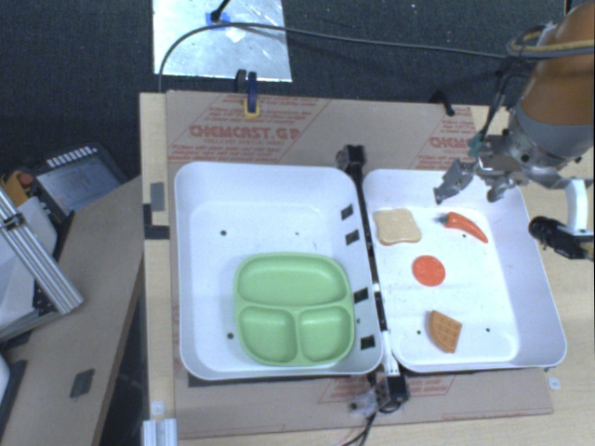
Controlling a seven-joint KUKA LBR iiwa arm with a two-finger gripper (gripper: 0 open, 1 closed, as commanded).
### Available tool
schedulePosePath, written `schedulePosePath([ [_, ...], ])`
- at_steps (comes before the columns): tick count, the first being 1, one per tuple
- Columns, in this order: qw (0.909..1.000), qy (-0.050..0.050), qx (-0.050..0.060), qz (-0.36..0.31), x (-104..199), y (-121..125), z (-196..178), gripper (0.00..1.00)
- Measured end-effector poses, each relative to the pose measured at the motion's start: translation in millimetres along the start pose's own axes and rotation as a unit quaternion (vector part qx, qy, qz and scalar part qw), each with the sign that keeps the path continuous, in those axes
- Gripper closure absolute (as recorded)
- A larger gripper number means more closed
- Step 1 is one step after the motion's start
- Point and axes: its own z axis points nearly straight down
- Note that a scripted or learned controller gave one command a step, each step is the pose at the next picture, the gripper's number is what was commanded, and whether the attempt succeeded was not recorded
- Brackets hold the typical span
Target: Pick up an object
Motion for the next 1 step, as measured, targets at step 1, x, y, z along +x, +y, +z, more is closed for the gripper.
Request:
schedulePosePath([
  [1, 1.0000, 0.000, 0.003, 0.001, 0.7, 0.6, 62.9, 0.00],
])
